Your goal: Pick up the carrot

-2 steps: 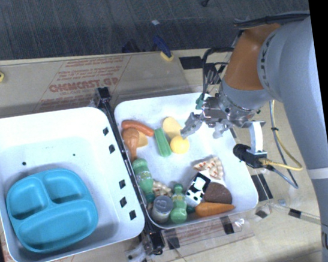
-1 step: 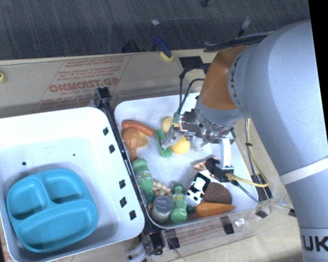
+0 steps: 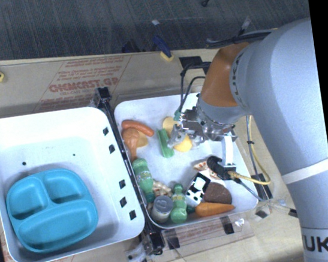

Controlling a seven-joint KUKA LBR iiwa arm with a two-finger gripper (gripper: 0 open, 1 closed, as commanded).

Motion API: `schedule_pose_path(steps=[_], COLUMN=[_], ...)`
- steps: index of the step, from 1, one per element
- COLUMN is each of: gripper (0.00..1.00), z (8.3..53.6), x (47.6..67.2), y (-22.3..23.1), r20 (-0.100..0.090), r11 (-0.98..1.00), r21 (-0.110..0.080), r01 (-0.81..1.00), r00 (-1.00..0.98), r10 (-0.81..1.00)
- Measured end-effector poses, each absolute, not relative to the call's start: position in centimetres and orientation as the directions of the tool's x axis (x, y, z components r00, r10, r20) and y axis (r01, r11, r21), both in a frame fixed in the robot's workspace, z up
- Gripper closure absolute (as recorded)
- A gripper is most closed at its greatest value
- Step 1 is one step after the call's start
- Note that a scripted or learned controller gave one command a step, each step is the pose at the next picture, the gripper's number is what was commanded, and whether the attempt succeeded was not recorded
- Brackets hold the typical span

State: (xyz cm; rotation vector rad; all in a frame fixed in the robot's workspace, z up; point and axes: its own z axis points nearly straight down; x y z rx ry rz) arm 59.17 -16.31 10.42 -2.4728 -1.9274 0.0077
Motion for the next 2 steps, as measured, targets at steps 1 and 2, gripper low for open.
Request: schedule_pose_path(steps=[1,2], gripper=[1.0,1.0], z=[12.8,19.1], x=[58.3,48.6], y=[-11.9,-8.3], r20=[-0.003,-0.005], r11=[-0.399,-0.76], r21=[-0.014,-0.014], r01=[0.917,0.649], r00=[0.399,0.76], r10=[0.917,0.649])
